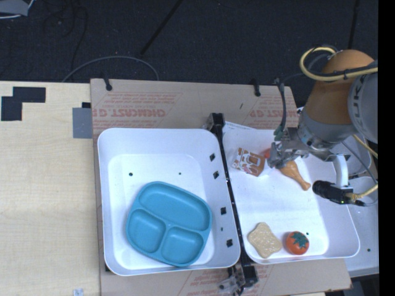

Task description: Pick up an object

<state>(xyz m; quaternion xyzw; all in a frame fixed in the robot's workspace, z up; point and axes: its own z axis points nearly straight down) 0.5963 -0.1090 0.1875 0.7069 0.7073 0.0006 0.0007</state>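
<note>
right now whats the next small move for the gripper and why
Probably a short drop straight down to close on the drumstick. The gripper sits over the drumstick's upper end in the right bin, and nothing shows between its fingers. The wrapper lies just to its left, so drifting that way risks a miss.

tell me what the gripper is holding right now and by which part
It cannot be told. The gripper sits low at the upper end of the orange drumstick-shaped toy in the right bin, but no grasp is visible.
</note>
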